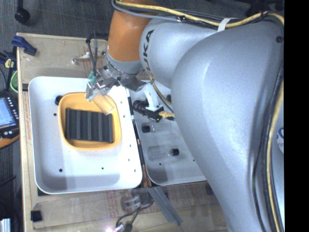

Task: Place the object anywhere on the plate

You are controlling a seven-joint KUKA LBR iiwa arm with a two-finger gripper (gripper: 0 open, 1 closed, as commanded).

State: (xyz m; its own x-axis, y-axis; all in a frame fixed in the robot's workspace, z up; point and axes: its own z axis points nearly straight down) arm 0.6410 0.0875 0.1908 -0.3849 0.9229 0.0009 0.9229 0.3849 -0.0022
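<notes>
Camera view: the arm [217, 105] carries partial lettering "KU" beside its orange band. The gripper [99, 92] hovers over the yellow plate's [67, 105] upper right rim, jaws clamped on a clear object [105, 102]. The plate sits in the left bin [43, 168].

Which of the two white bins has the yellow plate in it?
The left bin. It holds the yellow plate with the dark ridged middle, and the gripper hangs over that plate's top edge. The right bin has just a small dark bit on its floor.
</notes>
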